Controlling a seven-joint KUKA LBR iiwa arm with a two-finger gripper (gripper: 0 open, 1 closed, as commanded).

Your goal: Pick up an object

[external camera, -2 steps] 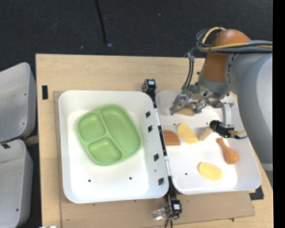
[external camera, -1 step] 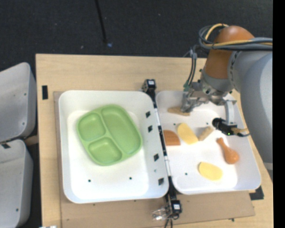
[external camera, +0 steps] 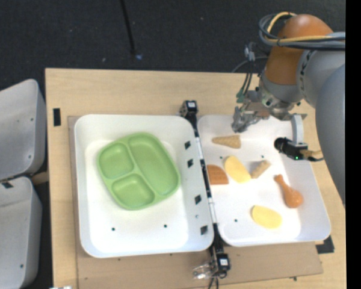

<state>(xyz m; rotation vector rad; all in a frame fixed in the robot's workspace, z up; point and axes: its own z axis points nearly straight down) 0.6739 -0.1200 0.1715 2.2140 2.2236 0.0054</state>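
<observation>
My gripper (external camera: 243,120) hangs over the far edge of the right bin (external camera: 313,221), just above and right of a tan wedge-shaped piece (external camera: 227,141). Nothing shows between its fingers. Below it in the bin lie a pale yellow oval piece (external camera: 236,169), an orange-brown half-round piece (external camera: 216,174) at the bin's left wall, and a small grey-tan chunk (external camera: 260,168). An orange drumstick-shaped piece (external camera: 288,191) lies toward the right side, and a yellow oval piece (external camera: 266,217) rests near the front.
The left bin (external camera: 90,233) holds a green divided tray (external camera: 138,170). A row of black clips (external camera: 200,179) runs along the seam between the bins. White chair-like shapes (external camera: 12,161) stand left of the bench.
</observation>
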